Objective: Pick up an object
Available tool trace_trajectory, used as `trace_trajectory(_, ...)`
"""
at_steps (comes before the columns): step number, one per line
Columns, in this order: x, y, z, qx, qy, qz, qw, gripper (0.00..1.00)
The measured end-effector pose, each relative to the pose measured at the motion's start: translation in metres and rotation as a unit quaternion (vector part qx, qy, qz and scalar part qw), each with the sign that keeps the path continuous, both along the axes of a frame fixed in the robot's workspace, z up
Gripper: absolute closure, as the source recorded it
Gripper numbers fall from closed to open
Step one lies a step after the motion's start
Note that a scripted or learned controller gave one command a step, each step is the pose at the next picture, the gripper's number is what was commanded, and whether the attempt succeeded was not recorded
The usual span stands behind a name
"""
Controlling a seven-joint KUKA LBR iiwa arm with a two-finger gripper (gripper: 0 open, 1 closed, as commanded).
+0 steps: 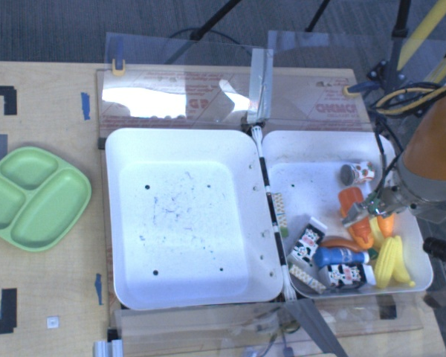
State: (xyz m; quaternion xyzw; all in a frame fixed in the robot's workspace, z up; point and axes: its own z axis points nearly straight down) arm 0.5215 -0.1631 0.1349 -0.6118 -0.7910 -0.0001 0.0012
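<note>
The claw [366, 213] is down in the right bin [312, 158], right among the orange toy pieces [360, 229], but whether it is spread or pinching anything I cannot tell from here. Everything worth grabbing is crammed into that near right corner: bananas [392, 261], a blue bottle [340, 257], two cow-print cartons [308, 245]. In that clutter it could well nudge a neighbour or lose a rounded piece on the lift.
</note>
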Motion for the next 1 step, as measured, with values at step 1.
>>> trace_trajectory(1, 0.0332, 0.0890, 0.1445, -0.0011, -0.002, 0.036, 0.9994, 1.00)
